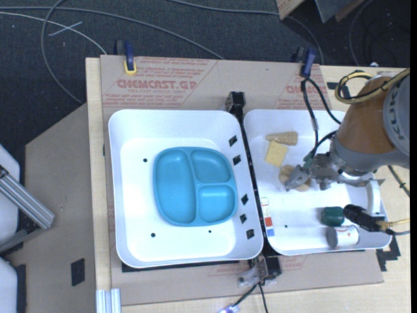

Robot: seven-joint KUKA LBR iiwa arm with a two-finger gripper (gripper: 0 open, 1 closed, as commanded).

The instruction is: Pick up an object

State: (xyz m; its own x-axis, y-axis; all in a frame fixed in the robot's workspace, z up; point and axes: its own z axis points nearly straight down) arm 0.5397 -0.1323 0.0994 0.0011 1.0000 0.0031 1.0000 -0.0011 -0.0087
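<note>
One blue divided plate (194,185) is seen in the left bin (124,142), while two tan pieces, a green object and a white tube are counted in the right bin (287,237), where the gripper (301,177) is lowered over a brownish lump (290,175) from the right

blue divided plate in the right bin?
No, the blue divided plate lies in the left bin; the right bin holds small food-like pieces and other objects.
</note>
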